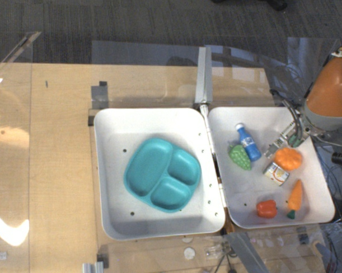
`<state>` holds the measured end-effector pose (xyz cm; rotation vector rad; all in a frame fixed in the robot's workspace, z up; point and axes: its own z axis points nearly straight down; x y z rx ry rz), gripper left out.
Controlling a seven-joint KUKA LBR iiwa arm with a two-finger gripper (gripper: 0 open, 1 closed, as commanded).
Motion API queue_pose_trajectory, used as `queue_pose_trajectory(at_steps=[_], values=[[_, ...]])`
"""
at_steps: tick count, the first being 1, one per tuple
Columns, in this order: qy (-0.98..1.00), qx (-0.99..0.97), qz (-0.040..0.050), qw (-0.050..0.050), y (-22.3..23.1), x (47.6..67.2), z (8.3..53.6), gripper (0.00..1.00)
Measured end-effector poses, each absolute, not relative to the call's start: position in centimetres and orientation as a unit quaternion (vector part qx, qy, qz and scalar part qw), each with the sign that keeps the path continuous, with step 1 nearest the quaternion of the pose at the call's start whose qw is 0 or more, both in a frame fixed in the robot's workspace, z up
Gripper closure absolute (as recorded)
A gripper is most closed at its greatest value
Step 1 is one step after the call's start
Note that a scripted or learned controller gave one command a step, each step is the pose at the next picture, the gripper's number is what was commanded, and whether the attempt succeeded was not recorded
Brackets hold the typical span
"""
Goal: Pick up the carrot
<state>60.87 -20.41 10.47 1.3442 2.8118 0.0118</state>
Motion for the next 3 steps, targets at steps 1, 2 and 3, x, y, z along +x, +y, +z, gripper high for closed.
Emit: queue_pose_trajectory(at_steps=[1, 2, 3], values=[[0.848, 0.53, 0.003, 0.008, -20.6, 57.6, 9.1, 0.0], [0.849, 0.529, 0.0051, 0.013, -20.6, 58.0, 10.4, 1.0], [0.849, 0.529, 0.0051, 0.013, -20.6, 57.9, 10.4, 0.0]])
